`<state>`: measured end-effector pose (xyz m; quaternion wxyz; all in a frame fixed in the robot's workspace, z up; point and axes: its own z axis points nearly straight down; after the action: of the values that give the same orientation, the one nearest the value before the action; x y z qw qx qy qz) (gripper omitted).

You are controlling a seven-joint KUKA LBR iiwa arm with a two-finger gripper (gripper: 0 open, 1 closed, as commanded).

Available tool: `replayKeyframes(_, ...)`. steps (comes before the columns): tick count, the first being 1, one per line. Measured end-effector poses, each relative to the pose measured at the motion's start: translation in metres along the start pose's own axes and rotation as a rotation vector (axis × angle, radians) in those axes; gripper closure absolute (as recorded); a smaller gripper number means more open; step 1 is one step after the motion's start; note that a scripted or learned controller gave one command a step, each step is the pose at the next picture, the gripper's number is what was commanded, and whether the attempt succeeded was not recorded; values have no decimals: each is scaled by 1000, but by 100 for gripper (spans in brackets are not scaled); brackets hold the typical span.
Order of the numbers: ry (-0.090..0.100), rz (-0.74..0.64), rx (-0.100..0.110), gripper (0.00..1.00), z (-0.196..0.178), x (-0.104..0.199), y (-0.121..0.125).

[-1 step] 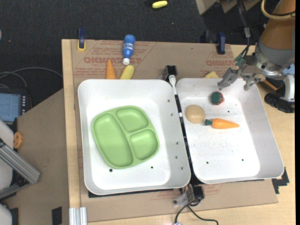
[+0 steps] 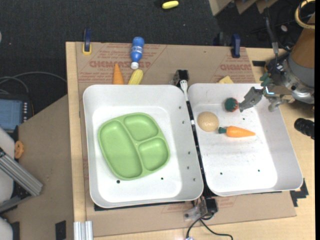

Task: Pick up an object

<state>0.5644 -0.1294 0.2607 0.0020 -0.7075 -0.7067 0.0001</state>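
The right bin [image 2: 272,169] holds three things near its far side. A beige round ball [image 2: 207,121] lies by the left wall, and an orange carrot [image 2: 239,132] with a green end lies just right of it. A small red and green object [image 2: 230,104] sits further back. My gripper [image 2: 261,102] hangs over the bin's far right corner, its fingers [image 2: 248,99] spread apart with nothing between them. The left fingertip stands just right of the red and green object, without clear contact.
The left bin [image 2: 95,184] bears a green divided plate [image 2: 133,145]. Behind the bins on the board lie a blue and white bottle [image 2: 136,51], an orange piece [image 2: 117,75], a yellow piece [image 2: 136,76] and a pale yellow wedge [image 2: 226,80]. The near half of the right bin is bare.
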Motion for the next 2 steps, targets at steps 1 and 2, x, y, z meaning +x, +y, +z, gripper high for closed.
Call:
replayKeyframes(1,1,4,12,0,108,-22,-59)
replayKeyframes(2,-1,-3,0,0,180,-10,-15)
